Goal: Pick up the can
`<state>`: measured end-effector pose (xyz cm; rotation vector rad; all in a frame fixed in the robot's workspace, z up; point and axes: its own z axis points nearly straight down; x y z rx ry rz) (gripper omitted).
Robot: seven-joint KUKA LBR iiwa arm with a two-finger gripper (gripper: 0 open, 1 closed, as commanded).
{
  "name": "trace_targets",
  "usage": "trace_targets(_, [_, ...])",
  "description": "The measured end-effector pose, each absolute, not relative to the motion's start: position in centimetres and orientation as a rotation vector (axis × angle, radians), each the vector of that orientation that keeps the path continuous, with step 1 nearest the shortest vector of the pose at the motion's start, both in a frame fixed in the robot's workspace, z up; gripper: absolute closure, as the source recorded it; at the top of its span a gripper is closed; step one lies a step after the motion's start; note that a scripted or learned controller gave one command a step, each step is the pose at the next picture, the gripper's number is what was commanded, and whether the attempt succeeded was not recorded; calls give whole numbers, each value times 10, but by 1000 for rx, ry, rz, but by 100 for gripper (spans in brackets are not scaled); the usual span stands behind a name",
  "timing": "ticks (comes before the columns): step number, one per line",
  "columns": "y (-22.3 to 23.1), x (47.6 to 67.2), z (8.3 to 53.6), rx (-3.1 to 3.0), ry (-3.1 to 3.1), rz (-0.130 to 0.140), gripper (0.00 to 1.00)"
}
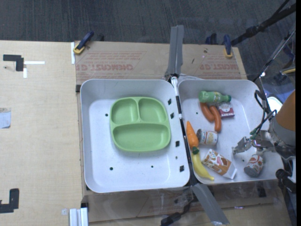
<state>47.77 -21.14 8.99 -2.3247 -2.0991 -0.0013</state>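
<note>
Hand [242, 146] seems slightly open, gripping nothing, poised in the right bin [244, 86] beside the can [254, 165].

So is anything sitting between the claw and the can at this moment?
Nothing visible does. The claw hangs over the right bin, and bare bin floor lies between it and the can to its left. The juice carton lies just below that line, and the carrots above it.

A divided plate [140, 124] lies in the left bin [94, 173] (food items fill the right bin [244, 91]).
</note>
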Motion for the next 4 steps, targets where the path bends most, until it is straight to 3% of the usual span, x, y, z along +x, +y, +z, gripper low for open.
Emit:
trace_targets(1, [-211,478,90,-2325,-2099,-2,0])
trace_targets(2, [-193,478,143,-2541,-1843,3,0])
trace_targets(3, [-209,479,90,-2472,-1922,-4,0])
trace_targets(4, [-164,481,110,-2461,-1948,2,0])
